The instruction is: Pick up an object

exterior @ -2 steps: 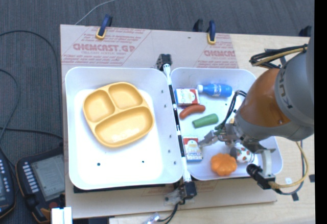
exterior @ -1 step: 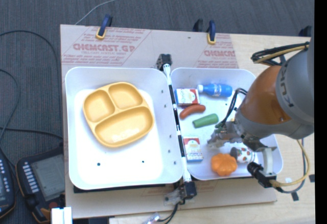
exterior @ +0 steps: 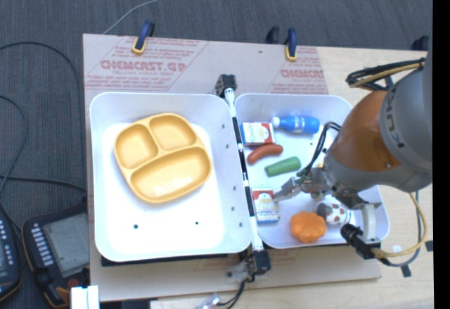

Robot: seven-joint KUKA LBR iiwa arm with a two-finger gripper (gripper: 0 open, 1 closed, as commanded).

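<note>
The right bin [exterior: 365,226] holds several objects. A blue bottle [exterior: 296,123] lies at the back, with a red and white carton [exterior: 257,133] to its left. A red sausage [exterior: 265,153] and a green cylinder [exterior: 283,166] lie in the middle. A second red and white carton [exterior: 265,205] sits at the front left, and an orange fruit [exterior: 308,226] lies at the front. A small white piece with red spots [exterior: 337,214] sits beside the fruit. My gripper [exterior: 292,188] hangs low over the middle of this bin, between the green cylinder and the front carton. Nothing is seen held in it.
The left bin [exterior: 105,230] bears a yellow divided plate [exterior: 164,157]. The arm's orange band [exterior: 362,135] and grey body cover the right bin's right side. Clamps [exterior: 289,43] hold the board at the back, and cables run along the front edge.
</note>
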